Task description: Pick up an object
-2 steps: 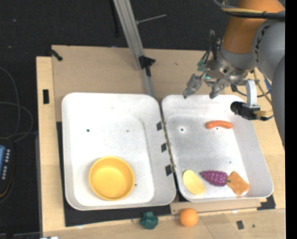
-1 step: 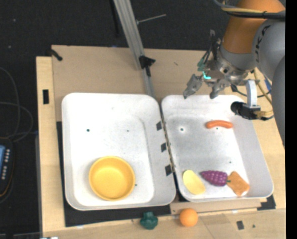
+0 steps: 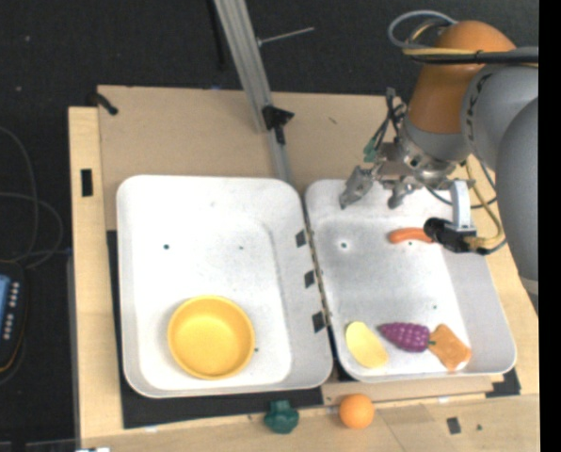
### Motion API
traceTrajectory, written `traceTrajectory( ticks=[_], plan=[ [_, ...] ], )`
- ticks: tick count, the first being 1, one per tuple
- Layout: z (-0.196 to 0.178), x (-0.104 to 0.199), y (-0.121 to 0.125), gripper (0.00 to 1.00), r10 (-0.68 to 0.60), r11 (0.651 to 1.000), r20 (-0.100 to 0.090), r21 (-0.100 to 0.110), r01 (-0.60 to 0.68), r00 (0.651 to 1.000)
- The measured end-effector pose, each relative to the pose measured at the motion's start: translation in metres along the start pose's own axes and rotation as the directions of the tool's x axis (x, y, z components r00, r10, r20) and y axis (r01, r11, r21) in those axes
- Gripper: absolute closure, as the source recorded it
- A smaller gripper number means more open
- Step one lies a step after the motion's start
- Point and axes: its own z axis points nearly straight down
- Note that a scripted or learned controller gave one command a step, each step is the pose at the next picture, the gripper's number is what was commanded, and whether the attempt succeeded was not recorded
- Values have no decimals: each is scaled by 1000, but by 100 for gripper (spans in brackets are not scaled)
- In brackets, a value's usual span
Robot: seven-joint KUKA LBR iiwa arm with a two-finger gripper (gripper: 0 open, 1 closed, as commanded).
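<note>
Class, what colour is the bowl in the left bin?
Yellow: the bowl shows best in the camera view.

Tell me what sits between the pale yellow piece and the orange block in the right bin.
In the camera view, a purple grape bunch lies between the pale yellow piece and the orange block.

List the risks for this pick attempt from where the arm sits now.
1. The gripper hangs over the right white bin's far rim, so a straight descent may strike it.
2. The small orange carrot-shaped piece lies close to a black part on the arm, which may knock it.
3. The pale yellow oval, purple grape cluster and orange chunk crowd together.
</note>
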Motion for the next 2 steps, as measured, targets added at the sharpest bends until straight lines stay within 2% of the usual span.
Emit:
traceTrajectory(
  ticks=[1, 2],
  plan=[
    [52, 8, -3, 0, -2, 1000, 0, 1, 2, 1000],
    [84, 7, -3, 0, 0, 1000, 1, 0, 0, 1000]
  ],
)
